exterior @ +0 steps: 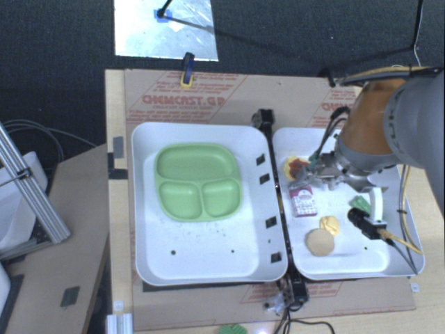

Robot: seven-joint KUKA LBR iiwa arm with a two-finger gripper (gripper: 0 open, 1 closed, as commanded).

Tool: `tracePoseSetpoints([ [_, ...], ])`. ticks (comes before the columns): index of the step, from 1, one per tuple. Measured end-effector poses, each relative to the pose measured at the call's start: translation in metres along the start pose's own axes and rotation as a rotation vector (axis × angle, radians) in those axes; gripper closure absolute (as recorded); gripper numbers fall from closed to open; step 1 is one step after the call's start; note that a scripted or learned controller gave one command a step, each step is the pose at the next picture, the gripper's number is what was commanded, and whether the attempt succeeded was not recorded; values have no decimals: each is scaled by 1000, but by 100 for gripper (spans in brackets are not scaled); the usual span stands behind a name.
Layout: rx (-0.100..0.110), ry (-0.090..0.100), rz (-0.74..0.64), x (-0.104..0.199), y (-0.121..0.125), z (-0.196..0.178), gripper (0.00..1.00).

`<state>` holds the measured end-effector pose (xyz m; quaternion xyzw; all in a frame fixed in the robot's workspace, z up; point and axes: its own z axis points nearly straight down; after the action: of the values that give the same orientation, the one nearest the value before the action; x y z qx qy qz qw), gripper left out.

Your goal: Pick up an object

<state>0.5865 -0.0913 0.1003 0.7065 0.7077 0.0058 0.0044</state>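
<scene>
You see the gripper low in the right bin, just above the pink packet. How far it is spread, you cannot tell.

The bench (brown, printed sheet) bears two white bins side by side.
</scene>
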Motion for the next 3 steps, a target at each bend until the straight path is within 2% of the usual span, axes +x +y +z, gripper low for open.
tracePoseSetpoints([
  [1, 8, -3, -3, 0, 33, 16, 0],
  [2, 8, -2, -3, 0, 68, 16, 0],
  [3, 5, -3, -5, -1, 69, 3, 100],
])
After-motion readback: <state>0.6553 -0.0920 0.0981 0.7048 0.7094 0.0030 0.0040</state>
